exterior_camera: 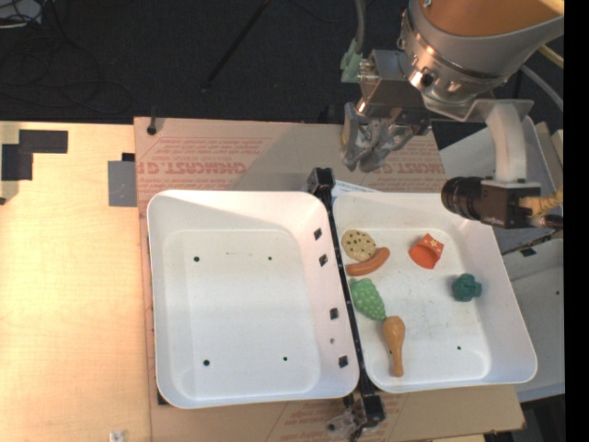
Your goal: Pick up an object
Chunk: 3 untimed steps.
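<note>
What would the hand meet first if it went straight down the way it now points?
Probably the far rim of the right bin, or the cardboard just behind it; the hand hangs above that edge, though depth is unclear from this slanted view.

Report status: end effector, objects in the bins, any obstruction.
End effector raised above the right bin's far edge, nothing held. Cookie, sausage, drumstick lying in right bin. No obstruction over them.

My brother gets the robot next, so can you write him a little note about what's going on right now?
Gripper: raised above the far edge of the bins, nothing seen in it.
Right bin holds a cookie, a sausage, a red piece, a dark green piece, a light green bumpy piece and a drumstick.
Done: nothing picked up yet.
Left: lower into the right bin, grab one item and lift it.
</note>
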Tool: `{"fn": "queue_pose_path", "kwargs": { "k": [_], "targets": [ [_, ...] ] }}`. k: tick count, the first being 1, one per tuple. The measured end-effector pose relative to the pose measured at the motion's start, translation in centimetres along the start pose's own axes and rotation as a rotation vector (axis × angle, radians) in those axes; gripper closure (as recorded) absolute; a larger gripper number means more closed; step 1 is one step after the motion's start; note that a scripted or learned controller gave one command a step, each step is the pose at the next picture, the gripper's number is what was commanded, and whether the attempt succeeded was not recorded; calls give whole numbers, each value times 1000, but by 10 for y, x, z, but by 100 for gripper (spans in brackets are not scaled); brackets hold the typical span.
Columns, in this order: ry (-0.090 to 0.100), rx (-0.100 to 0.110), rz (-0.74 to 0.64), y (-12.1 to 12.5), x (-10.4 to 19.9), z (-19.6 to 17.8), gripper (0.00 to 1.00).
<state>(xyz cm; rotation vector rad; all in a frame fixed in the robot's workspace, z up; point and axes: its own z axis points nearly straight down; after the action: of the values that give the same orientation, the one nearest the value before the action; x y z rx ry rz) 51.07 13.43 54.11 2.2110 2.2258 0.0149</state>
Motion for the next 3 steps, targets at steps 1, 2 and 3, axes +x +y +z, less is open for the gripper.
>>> {"fn": "queue_pose_path", "kwargs": {
  "k": [1, 2, 3],
  "targets": [
    [-9, 27, 2, -38, 24, 139, 100],
    [-9, 26, 7, -39, 20, 242, 100],
    [-2, 6, 5, -29, 26, 159, 100]
  ]
}}
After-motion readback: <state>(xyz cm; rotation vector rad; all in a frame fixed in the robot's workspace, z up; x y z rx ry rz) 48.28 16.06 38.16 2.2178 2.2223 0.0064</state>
